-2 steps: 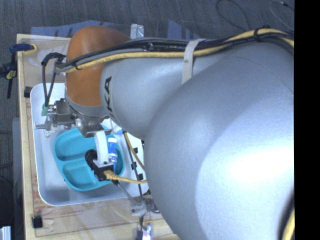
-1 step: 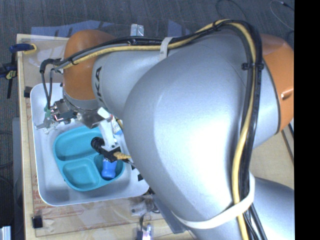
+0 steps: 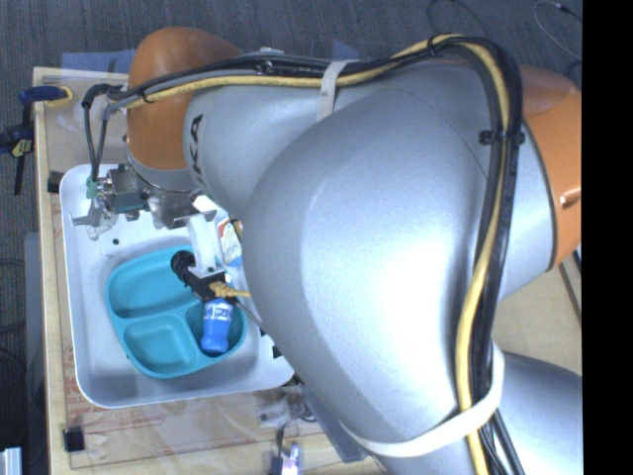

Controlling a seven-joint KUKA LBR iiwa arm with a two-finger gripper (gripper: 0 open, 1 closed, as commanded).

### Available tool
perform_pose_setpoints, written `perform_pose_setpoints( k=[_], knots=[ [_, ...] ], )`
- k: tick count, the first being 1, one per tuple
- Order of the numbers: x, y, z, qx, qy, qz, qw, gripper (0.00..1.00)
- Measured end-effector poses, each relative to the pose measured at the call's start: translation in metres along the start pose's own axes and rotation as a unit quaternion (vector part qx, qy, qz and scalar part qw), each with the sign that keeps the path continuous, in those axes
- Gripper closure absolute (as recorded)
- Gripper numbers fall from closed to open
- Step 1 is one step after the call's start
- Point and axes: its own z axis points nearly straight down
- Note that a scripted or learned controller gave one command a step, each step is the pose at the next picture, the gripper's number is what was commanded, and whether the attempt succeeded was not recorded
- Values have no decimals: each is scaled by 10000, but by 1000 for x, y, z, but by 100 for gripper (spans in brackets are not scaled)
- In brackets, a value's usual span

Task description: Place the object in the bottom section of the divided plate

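Pincer [image 3: 101,204] — state unclear — over white bin [image 3: 84,364]; blue object [image 3: 217,330] lies on divided plate [image 3: 138,290].

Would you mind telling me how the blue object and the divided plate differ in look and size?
The blue object is a darker blue with a pale band; the divided plate is plain turquoise. The object is small and cylinder-like; the plate is wide, shallow and sectioned. Both are in the white bin.
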Motion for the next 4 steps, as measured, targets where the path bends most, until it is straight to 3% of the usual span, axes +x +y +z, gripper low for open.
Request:
perform_pose_setpoints(
  k=[4],
  knots=[
    [1,0,0,5,0,-8,10000,0]
  ],
)
